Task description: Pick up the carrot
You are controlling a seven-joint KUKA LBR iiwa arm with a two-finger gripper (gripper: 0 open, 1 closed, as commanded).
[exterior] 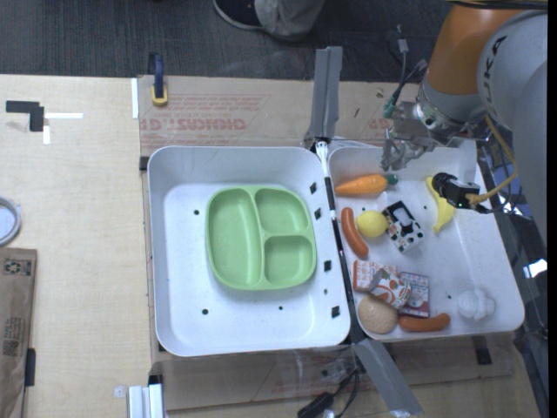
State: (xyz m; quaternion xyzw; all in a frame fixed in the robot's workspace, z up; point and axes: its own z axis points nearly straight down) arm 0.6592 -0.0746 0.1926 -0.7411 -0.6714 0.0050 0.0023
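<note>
An orange carrot (361, 185) lies at the far left of the right bin (487, 259), its green tip pointing right. My gripper (396, 157) hangs just above and to the right of the carrot's tip, fingers pointing down. Nothing shows between the fingers, and their spread is hard to read from this angle.
The right bin also holds a red sausage (353, 231), a lemon (372, 224), a black-and-white cube (402, 225), a banana (442, 205), snack packets (393, 287), a bun (378, 315), another sausage (424, 322) and a white object (476, 303). A green divided plate (259, 237) sits in the left bin (174, 259).
</note>
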